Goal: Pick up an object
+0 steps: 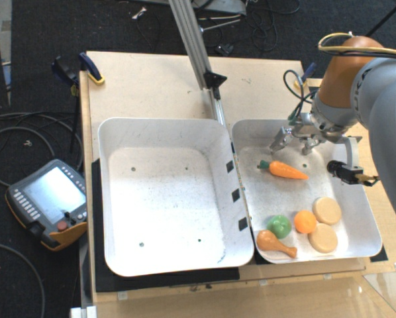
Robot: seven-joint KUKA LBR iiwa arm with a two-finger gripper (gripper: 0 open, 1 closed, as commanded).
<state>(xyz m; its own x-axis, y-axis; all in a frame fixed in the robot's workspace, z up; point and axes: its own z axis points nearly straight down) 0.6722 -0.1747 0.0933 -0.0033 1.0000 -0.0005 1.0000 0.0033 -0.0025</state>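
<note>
Altogether one carrot (pixel 288 171), two beige discs (pixel 328 211)

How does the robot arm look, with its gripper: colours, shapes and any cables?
The arm is a thick, rounded grey tube with an orange band above the wrist. A thin yellowish cable loops over that band. The gripper is small, metallic grey, with dark wires beside it.

An orange toy carrot (pixel 287 171) with a green top lies flat, pointing right, in the right bin (pixel 251 134).
</note>
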